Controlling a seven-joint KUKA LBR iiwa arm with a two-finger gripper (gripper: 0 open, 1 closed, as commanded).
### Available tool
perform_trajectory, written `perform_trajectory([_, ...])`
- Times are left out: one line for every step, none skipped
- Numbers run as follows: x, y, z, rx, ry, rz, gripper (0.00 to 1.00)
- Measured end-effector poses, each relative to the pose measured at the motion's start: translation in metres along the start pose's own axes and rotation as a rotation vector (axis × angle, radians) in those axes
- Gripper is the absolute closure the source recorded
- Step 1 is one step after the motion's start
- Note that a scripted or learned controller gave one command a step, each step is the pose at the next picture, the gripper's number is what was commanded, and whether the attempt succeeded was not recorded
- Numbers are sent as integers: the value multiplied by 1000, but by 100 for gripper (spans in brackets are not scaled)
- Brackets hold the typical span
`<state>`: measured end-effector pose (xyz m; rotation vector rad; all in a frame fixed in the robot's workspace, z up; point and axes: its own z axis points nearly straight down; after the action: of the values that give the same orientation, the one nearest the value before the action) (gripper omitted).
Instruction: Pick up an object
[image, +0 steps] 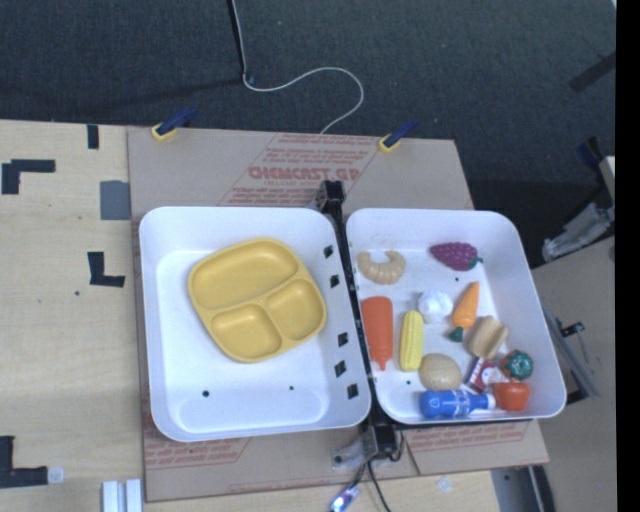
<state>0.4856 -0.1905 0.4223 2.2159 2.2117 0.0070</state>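
— toys are heaped in the right bin (510, 240): a carrot (377, 330), corn (411, 340), grapes (455, 255), a blue bottle (452, 404). nothing has been lifted yet.

— why is the yellow tray (258, 298) kept alone in the left bin (160, 330)?

— probably as a drop spot. cardboard (290, 170) is laid under both bins on the tabletop (60, 300); dark carpet (120, 50) is seen beyond. the state of the fingers cannot be told.

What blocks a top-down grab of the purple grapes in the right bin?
Nothing visible lies over the purple grapes; they sit apart from the other toys near the far wall of the right bin. The closest neighbours, the croissant and the small carrot, lie clear of them.
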Motion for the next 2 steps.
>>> perform_trajectory([-36,-1,-121,-4,-4,0,0])
perform_trajectory([-34,0,-123,9,1,-3,100])
